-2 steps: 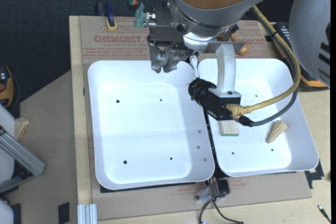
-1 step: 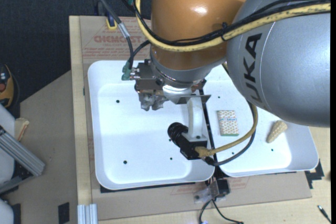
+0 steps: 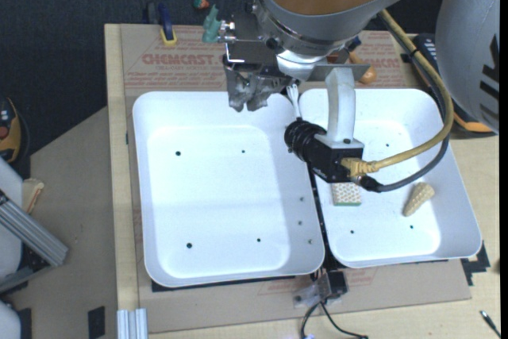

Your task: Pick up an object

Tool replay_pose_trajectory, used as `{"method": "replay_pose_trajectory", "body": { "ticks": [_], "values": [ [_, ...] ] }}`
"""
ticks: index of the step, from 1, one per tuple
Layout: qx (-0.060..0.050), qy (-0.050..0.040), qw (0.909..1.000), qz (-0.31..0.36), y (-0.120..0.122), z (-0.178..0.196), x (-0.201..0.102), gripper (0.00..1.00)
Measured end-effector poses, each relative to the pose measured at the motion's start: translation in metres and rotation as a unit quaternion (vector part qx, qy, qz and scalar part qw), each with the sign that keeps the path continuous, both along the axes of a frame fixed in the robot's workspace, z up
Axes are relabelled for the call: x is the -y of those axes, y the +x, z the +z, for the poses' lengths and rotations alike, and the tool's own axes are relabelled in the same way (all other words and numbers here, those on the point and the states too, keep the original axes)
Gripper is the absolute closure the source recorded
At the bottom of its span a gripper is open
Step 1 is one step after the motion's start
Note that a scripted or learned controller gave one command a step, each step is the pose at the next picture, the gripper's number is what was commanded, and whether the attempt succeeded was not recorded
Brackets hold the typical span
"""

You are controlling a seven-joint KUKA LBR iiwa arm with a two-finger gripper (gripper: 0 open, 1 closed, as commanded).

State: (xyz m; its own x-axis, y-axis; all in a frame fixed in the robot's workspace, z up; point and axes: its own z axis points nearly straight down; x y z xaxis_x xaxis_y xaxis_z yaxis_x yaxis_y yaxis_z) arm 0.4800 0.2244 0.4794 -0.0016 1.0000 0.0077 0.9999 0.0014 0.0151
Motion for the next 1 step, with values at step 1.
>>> {"method": "replay_pose_trajectory", "body": {
  "ticks": [1],
  "values": [
    [-0.016,-0.0078,0.9998,-0.002,0.0218,-0.157,0.0009,1.0]
  ]
}}
